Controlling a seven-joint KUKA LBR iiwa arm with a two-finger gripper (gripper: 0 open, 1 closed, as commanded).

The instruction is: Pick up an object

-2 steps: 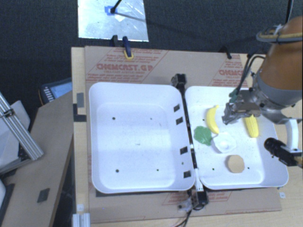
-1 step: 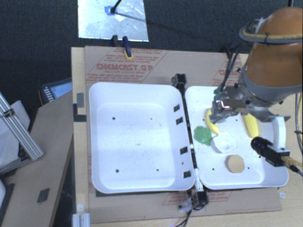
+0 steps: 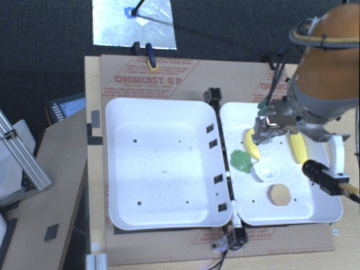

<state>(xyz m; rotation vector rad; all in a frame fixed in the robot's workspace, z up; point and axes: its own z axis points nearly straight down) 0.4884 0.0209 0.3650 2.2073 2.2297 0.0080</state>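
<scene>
Two bananas (image 3: 251, 144) (image 3: 297, 147), one green piece (image 3: 241, 160), one tan disc (image 3: 279, 194), right bin (image 3: 326, 212).

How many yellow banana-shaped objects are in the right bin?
2. One yellow banana lies near the bin's left side, beside the gripper. The other yellow banana lies further right, partly under the arm, which may hide more.

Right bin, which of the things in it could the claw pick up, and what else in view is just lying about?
Job things:
claw, over the right bin
yellow banana, beneath the claw
second yellow banana
green piece
white cup-like piece
tan round piece

Lying about:
left bin
cardboard sheet
shiny foil sheet
</scene>
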